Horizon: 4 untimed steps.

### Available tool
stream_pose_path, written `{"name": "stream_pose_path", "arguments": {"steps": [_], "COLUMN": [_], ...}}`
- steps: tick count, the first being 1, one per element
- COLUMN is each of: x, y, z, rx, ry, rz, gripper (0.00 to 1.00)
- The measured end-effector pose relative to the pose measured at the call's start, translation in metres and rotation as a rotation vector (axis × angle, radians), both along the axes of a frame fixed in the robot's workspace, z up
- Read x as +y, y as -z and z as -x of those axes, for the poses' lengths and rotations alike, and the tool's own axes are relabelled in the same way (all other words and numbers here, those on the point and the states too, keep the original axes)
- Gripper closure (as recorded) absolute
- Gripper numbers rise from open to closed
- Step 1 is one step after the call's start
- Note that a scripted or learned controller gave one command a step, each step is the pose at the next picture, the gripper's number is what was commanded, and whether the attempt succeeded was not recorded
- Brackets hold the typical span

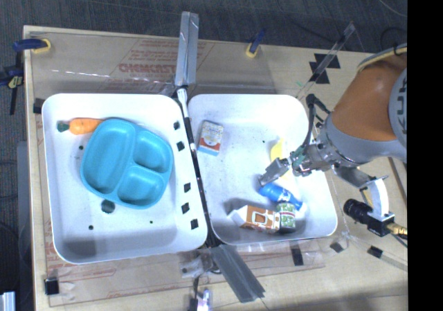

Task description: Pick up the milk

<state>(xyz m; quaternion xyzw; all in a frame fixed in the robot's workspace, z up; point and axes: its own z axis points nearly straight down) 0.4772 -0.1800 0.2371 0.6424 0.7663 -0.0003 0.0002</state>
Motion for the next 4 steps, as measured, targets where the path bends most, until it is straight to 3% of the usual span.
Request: {"name": "stream_pose_path", "arguments": {"steps": [1,2,3,4], "x": [0.042,0.058,0.054,0.067], "y": [0.105,0.107,0.004,0.127], "z": [-0.010,0.001,0.000,-0.002], "rx": [0.004,0.004,-0.001,-0.013], "ry": [-0.170,-0.323,-0.479,-0.346], "rz": [-0.002,-0.003,0.001,0.020], "gripper": [0.00,0.00,0.00,0.00]}}
